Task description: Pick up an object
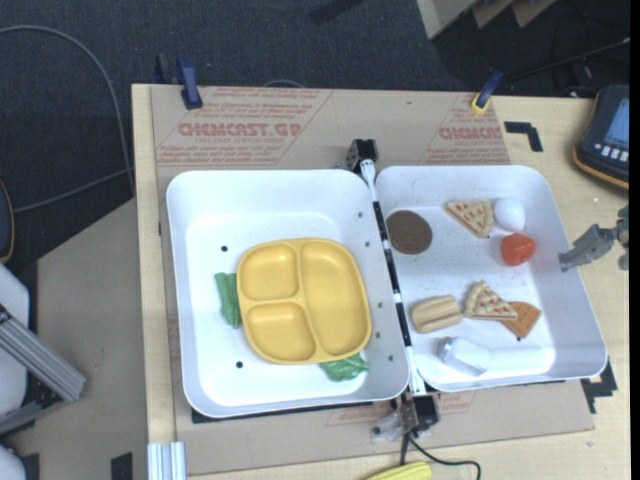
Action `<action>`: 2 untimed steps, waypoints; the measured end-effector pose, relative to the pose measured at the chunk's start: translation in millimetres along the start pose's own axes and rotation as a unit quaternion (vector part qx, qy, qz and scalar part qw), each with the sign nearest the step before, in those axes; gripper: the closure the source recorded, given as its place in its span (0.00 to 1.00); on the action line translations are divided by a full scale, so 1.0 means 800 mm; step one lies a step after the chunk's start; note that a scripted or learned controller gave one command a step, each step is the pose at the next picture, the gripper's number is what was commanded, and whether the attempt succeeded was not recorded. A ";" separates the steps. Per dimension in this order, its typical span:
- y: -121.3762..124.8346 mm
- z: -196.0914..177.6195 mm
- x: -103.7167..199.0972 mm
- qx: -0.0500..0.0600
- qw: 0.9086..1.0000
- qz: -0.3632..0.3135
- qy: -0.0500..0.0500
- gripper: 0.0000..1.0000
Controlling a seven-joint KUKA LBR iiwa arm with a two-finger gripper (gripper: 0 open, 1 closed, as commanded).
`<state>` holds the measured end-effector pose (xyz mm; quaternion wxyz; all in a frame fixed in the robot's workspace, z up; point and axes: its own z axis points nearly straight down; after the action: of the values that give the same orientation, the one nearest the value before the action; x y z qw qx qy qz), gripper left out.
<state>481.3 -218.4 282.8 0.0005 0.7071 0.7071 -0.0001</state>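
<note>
Camera view: it looked down at a slant on the bench [300, 118], which carried two shallow white bins side by side.
Left bin [200, 298]: it held a yellow divided tray [303, 299], three compartments, lying flat over green leaf pieces [229, 298] that poked out at its left edge and lower right corner. The tray seemed stiff moulded plastic, broad and smooth, so a judgement is that only its rim would suit a hold.
Right bin [560, 328]: it held the small toy foods, spread well apart from one another.
Pincer [592, 244]: it sat at the right rim of the right bin, beside the red piece but not touching it; nothing lay between its fingers, and whether they were spread or closed could not be told.
Waffle wedges [500, 308]: one lay low in the bin and a second near the top, both flat and probably hard to get under.
Bun [436, 313]: rounded, likely light and rigid, a fair candidate taken across its narrow width.
Brown disc [409, 232]: flat against the floor near the divider, a poor grip.
White egg [509, 213]: smooth and rounded, likely to slip.
Red piece [517, 249]: the nearest to the pincer, small and rounded, probably light; a squeeze across its middle looked best.
</note>
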 end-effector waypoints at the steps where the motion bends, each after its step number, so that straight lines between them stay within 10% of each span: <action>1: 0.041 0.234 -0.003 0.000 1.000 -0.001 0.002 0.00; 2: 0.127 0.248 0.000 0.000 1.000 -0.003 0.005 0.00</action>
<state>583.2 -218.3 84.5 -0.0032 0.7051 0.7091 0.0029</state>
